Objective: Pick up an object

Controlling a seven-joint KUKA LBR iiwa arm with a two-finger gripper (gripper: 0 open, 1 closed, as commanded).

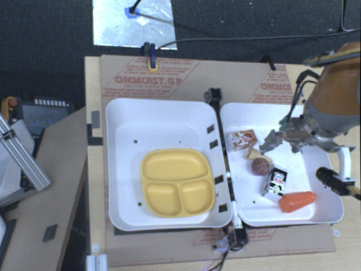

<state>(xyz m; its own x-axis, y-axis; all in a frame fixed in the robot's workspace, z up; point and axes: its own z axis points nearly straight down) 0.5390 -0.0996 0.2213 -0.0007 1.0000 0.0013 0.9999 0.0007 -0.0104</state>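
The right bin (pixel 321 216) holds a brown and white packet (pixel 242 139), a tan wedge (pixel 256 153), a maroon round piece (pixel 260 166), a black and white carton (pixel 275 184) and an orange carrot (pixel 297 201). My gripper (pixel 284 143) hangs over the upper middle of this bin, just right of the packet and wedge and above the carton. Its fingers stand open and spread, with nothing between them. The grey arm with its orange band (pixel 338 89) comes in from the right.
A yellow divided plate (pixel 176 182) lies in the left bin (pixel 121 151). A black divider strip (pixel 221 151) runs between the bins. A cable crosses the bench top behind the bins.
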